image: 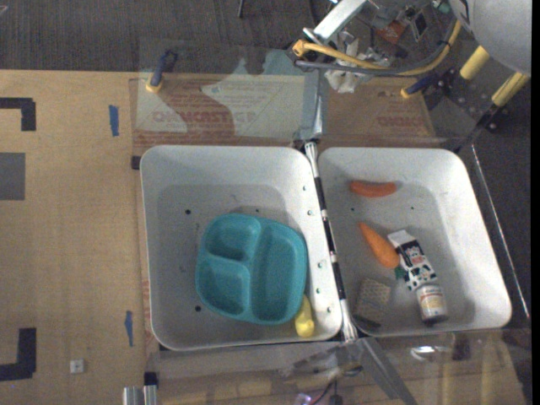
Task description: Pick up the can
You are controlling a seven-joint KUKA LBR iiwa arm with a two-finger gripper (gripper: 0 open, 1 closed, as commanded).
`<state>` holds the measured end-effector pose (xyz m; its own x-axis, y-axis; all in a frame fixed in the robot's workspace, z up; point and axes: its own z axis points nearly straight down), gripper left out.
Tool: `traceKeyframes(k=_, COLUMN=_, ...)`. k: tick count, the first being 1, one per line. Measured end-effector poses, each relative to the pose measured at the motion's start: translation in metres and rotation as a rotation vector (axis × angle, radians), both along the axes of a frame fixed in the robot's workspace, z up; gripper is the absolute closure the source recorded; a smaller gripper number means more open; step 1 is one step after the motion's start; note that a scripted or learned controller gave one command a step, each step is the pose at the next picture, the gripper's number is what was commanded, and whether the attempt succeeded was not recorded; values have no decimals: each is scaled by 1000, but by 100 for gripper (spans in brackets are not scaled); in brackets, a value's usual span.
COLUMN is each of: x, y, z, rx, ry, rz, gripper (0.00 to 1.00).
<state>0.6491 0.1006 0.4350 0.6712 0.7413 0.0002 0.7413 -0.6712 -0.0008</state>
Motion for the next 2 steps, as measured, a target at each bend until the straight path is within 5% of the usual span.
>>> traceKeyframes(k=1, x=8, y=-183, z=0, rx=-2, ry=-2, rz=122, gripper=100)
traceKeyframes(k=2, x=18, y=-247, z=0, rx=-2, ry=-2, rz=-3, gripper=100)
